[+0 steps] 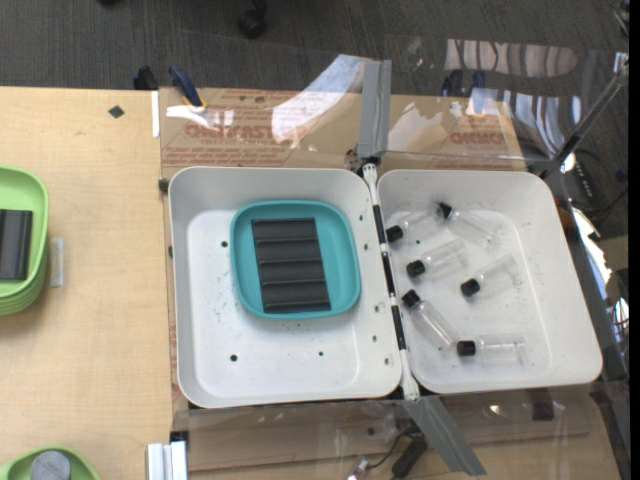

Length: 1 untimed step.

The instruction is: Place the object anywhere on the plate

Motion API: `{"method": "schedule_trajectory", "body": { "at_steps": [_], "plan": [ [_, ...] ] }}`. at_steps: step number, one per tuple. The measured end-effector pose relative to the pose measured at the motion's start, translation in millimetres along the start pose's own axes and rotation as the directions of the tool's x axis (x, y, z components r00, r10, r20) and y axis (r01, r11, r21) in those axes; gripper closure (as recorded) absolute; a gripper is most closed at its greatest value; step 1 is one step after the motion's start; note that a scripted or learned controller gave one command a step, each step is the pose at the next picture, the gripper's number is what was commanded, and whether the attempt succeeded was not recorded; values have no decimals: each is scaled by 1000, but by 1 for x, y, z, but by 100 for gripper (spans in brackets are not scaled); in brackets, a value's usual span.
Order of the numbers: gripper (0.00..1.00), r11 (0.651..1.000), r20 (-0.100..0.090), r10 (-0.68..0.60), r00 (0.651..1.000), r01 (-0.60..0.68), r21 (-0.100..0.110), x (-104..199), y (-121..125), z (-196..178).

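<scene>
A teal square plate (343, 268) lies in the left white bin (200, 308). A dark grey ribbed block (290, 263) rests on the plate's middle. In the right white bin (560, 298) lie several clear plastic vials with black caps, among them one near the top (458, 221), one in the middle (436, 261) and one at the bottom (492, 347).
A green plate (30, 198) with a dark item sits at the left edge of the wooden bench. Cardboard and clear plastic sheeting lie behind the bins. A grey divider bar (374, 118) runs up from between the bins.
</scene>
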<state>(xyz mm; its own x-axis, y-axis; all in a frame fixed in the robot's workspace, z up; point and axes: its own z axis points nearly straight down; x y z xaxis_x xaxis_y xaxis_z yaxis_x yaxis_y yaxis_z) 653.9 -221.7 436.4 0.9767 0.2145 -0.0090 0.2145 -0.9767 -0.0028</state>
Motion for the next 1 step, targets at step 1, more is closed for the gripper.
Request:
{"method": "schedule_trajectory", "body": {
  "at_steps": [1],
  "plan": [
    [0, 1000, 1, 11, 1000, -11, 1, -1, 0, 1]
  ]
}}
